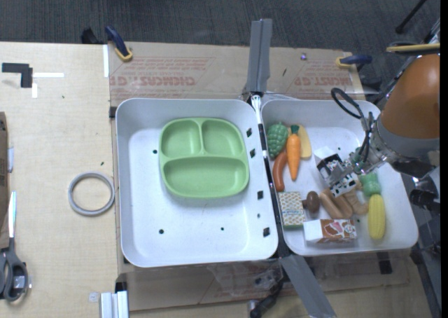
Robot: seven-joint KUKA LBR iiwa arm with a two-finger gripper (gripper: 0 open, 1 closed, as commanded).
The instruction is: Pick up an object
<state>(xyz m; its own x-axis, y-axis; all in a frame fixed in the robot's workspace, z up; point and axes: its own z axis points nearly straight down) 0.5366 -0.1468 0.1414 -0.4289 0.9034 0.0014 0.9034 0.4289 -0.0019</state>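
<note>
L bin (140, 204): green plate (204, 157) sits toward the far side, bare floor along near edge. R bin (322, 131): carrot (293, 153) near divider wall, open patch by far edge. My gripper (341, 178) is mid-bin, just beside what look like sausages (341, 205); corn (376, 216) near R wall. Released or clenched, can't tell.

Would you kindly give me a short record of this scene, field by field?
left bin: holds a green divided plate
right bin: holds a carrot, a corn cob, a small box and other items
gripper: low over the right bin, near its middle
bench: grey ring lies left of the bins
</note>
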